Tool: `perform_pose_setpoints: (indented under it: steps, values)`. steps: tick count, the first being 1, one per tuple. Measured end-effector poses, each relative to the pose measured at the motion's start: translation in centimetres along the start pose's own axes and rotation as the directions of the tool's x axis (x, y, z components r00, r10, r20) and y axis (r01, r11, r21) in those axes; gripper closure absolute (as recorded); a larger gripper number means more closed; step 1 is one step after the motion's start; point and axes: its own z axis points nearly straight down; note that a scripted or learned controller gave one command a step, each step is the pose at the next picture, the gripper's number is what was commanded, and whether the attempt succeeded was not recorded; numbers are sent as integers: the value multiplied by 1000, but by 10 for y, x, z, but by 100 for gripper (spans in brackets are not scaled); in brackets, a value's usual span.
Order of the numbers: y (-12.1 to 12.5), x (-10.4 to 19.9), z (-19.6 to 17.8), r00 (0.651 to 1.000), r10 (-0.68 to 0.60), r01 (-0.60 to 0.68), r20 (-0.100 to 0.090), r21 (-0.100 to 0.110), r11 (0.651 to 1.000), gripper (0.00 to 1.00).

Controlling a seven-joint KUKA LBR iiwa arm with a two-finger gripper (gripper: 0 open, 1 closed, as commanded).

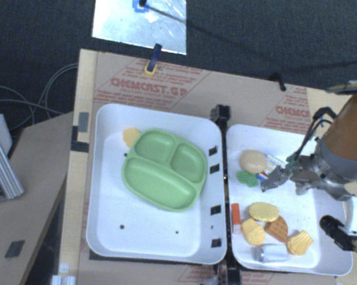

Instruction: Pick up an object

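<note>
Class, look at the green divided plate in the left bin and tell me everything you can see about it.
The green divided plate is pale green with a smooth, matte look, like moulded plastic. It is a rounded oblong with raised ridges splitting it into three compartments: two smaller ones along the far side and one long one along the near side. All three hold nothing. It lies flat, right way up, turned at a slant, in the far half of the left bin. A small yellow object sits against its far left edge.
</note>
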Motion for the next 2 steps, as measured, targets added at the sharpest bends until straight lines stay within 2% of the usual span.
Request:
perform_pose_setpoints:
  steps: [1,2]
  values:
    - [3,0,-6,1000,-3,3,2,-13,1000,0]
    - [7,1,56,1000,-1,1,0,-8,1000,0]
